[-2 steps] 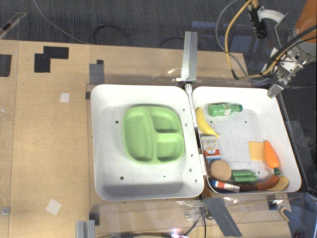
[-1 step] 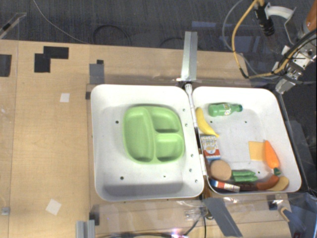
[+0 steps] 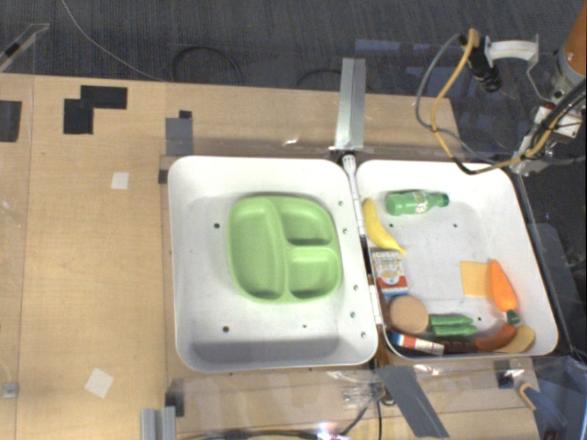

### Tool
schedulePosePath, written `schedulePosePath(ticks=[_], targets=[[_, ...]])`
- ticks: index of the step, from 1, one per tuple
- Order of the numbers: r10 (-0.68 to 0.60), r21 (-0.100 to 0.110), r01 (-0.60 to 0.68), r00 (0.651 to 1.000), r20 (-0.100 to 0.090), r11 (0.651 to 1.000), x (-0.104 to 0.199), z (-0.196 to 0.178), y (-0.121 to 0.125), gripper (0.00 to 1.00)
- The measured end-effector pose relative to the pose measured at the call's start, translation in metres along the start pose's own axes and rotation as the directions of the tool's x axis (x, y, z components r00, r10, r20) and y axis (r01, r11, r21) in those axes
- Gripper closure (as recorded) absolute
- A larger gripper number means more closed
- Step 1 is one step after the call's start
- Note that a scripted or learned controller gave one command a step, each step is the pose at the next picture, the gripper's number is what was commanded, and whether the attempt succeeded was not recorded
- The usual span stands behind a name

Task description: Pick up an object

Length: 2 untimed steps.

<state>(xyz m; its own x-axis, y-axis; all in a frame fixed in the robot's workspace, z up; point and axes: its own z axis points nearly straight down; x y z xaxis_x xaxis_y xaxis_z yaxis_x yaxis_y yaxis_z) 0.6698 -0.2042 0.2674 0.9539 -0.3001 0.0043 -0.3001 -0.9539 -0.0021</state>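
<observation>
The left bin (image 3: pixel 188 246) is occupied by a green divided tray (image 3: pixel 282 247), laid flat near its middle. In the right bin (image 3: pixel 514 209) are found a yellow banana (image 3: pixel 376 227) and a small carton (image 3: pixel 389 271) along the left wall, a green bottle (image 3: pixel 415 202) lying on its side near the top, a tan round item (image 3: pixel 409 315), a green item (image 3: pixel 453 324) and a marker (image 3: pixel 417 343) by the lower edge, and a yellow slab (image 3: pixel 474 279) just beside an orange carrot (image 3: pixel 502 288) to the right. The arm (image 3: pixel 564 71) is seen at the upper right corner, well apart from every object; the state of the jaws cannot be told.

arm (image 3: pixel 564 67) cut off at right edge, items in right bin's (image 3: pixel 525 211) lower corner overlapping
</observation>
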Motion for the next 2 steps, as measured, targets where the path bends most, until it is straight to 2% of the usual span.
schedulePosePath(ticks=[1,2], targets=[[-0.008,0.002,0.008,1.0,-0.008,1.0,0.001,-0.015,-0.004,1.0],[-0.109,0.004,0.109,0.994,0.016,0.994,-0.021,0.171,0.004,1.0]])
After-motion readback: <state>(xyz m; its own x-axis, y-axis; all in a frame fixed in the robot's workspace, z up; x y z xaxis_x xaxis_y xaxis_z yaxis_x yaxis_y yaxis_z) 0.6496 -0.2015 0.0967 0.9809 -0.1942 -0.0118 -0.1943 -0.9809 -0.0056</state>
